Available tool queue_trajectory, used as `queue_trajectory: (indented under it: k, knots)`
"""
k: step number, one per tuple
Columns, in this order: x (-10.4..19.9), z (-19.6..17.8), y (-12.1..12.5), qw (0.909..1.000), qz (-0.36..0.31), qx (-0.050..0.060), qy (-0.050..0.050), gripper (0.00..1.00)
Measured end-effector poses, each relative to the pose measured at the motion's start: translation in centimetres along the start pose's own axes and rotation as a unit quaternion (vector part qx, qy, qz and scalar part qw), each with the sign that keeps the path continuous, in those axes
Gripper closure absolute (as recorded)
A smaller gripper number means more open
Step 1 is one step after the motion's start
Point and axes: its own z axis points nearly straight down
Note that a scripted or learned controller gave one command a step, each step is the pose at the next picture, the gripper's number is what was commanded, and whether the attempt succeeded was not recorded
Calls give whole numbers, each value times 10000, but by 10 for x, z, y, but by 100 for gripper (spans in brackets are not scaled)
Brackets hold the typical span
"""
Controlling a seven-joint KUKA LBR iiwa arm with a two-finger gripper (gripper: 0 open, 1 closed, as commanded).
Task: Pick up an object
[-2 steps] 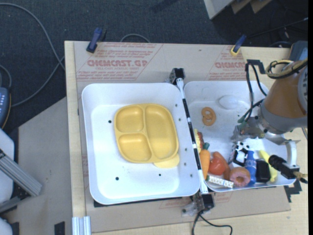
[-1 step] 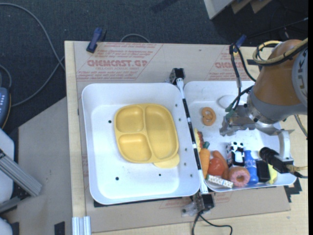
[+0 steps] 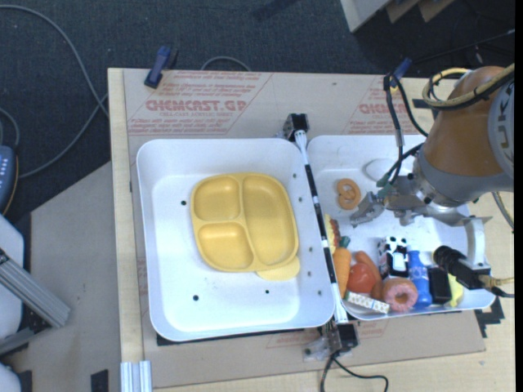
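1. Step in hand: the approach. The gripper (image 3: 369,209) hangs over the right bin (image 3: 327,155), just right of the pretzel (image 3: 348,193), and carries nothing that can be seen.
2. Jaws: their state cannot be told; the parts are too small and dark to separate.
3. Next move, as a judgement: select one object, centre the jaws over it, descend, then close. The pretzel is nearest and lies apart from the rest.
4. Right bin contents: the pretzel, and below it a crowded group along the lower edge, namely a carrot (image 3: 341,269), a tomato (image 3: 364,275), a pink doughnut (image 3: 401,294) and a blue item (image 3: 418,278).
5. Left bin (image 3: 163,243), left of the pretzel: one yellow divided plate (image 3: 243,221), its three compartments bare.
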Motion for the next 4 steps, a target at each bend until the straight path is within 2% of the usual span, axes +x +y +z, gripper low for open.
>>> queue_trajectory:
  k: [1,2,3,4]
  knots:
    - [-30,84,-5,10000,0,-6,-3,0]
    - [-14,100,101,10000,-4,-6,0,0]
    - [-15,89,101,10000,-9,-13,-11,100]
    - [54,-1,125,10000,-11,-11,2,100]
